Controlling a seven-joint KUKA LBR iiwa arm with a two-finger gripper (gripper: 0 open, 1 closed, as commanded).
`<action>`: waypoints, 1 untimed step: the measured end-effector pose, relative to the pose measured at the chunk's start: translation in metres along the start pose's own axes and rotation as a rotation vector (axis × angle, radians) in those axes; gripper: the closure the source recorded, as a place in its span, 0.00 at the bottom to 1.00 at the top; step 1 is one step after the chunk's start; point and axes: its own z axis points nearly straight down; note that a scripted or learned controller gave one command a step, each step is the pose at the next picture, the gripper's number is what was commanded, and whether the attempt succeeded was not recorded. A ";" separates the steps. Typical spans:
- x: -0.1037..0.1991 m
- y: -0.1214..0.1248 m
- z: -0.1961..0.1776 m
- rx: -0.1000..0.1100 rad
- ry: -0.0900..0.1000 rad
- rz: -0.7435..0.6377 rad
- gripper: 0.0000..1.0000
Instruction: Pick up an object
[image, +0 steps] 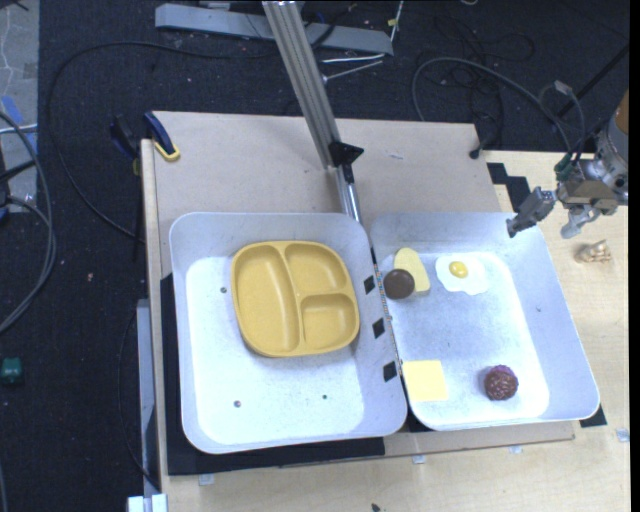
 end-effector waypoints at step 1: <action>0.008 -0.007 0.056 0.005 0.002 0.002 0.00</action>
